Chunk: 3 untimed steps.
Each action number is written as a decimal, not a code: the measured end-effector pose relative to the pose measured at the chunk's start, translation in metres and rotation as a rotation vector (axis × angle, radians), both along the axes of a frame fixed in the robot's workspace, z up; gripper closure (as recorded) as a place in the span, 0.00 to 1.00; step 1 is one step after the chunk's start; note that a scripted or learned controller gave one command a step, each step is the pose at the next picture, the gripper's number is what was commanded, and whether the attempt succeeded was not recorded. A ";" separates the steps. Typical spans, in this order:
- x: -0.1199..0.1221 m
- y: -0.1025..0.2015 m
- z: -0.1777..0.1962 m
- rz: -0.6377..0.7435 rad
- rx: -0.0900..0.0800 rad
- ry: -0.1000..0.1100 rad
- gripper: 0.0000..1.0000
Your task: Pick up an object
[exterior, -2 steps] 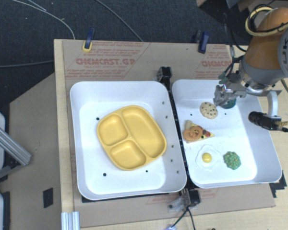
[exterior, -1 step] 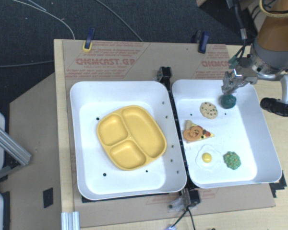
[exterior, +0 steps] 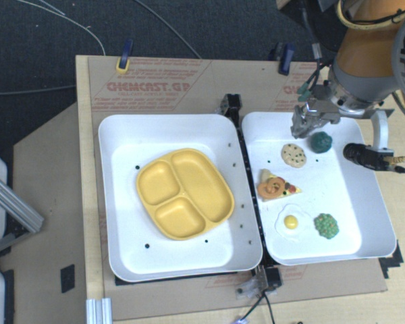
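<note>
My gripper hangs over the far part of the right bin, just above and left of a dark green round object. A chocolate-chip cookie lies right below the gripper. Nearer the middle of the bin lies a pizza slice. A fried egg and a green broccoli piece rest near the bin's front. Nothing shows between the fingers.
The left bin holds a yellow three-compartment tray. A black cylinder on a bracket juts in at the right bin's right rim. Clamps sit between the bins at back and front.
</note>
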<state>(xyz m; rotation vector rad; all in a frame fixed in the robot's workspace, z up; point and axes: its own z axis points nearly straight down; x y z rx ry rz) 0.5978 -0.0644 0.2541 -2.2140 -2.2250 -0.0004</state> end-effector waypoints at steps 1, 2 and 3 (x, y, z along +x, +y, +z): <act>-0.014 0.051 0.005 0.000 0.000 0.001 1.00; -0.034 0.104 0.006 0.000 0.000 0.001 1.00; -0.049 0.155 -0.015 -0.001 -0.001 0.003 1.00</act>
